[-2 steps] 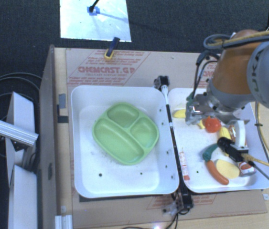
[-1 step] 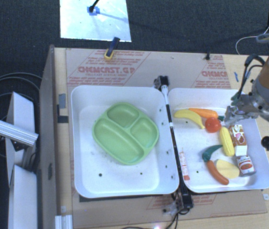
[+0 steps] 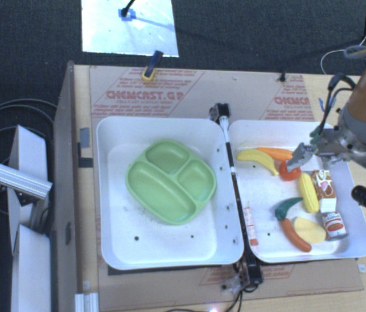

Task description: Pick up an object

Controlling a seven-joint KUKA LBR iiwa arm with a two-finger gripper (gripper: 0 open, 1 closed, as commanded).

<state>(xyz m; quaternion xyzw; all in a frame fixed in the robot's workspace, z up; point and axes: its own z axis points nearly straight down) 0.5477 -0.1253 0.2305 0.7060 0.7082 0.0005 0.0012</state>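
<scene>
At the near edge of the right bin (image 3: 358,242) lie a toy carrot (image 3: 296,234) with a dark green top curling toward the divider, a pale yellow wedge (image 3: 311,229) just beside it, and a small red-labelled can (image 3: 333,224) near the right wall. Farther in, a corn cob (image 3: 308,192) lies lengthwise, with a red-and-white packet (image 3: 326,186) touching its right side. Beyond the cob, the gripper (image 3: 298,158) reaches in from the right at a slant, its grey fingers (image 3: 301,153) slightly parted, their tips down at a small red tomato-like piece (image 3: 289,170); whether the tips pinch it or only touch it cannot be told, since the piece sits partly under them. Just left of that lies a banana (image 3: 259,158), with an orange carrot-like piece (image 3: 275,153) behind it, touching. The left bin (image 3: 114,174) holds a green divided plate (image 3: 171,181), tilted askew near its middle. Behind both bins stretches a printed cardboard sheet (image 3: 169,86).
</scene>
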